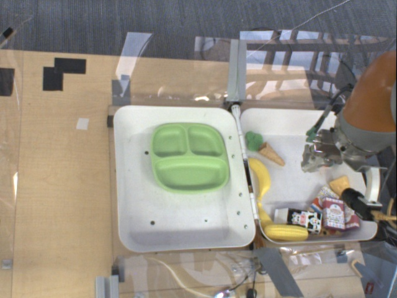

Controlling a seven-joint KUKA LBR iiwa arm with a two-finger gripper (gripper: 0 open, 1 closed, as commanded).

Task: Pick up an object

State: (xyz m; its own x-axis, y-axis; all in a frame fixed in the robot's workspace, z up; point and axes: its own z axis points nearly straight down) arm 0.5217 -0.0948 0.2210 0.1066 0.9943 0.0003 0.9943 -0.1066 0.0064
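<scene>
The green plate [188,157] looks like matt plastic, the bench [56,185] pale wood, the hand [319,157] perhaps dull metal.

Gripper [317,157] above right bin [291,126]; green tray [189,157] in left bin [133,185].

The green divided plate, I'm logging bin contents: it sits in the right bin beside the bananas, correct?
Not quite. The camera view shows the green divided plate lying in the left bin, alone. The bananas lie in the right bin, across the divider from the plate.
</scene>
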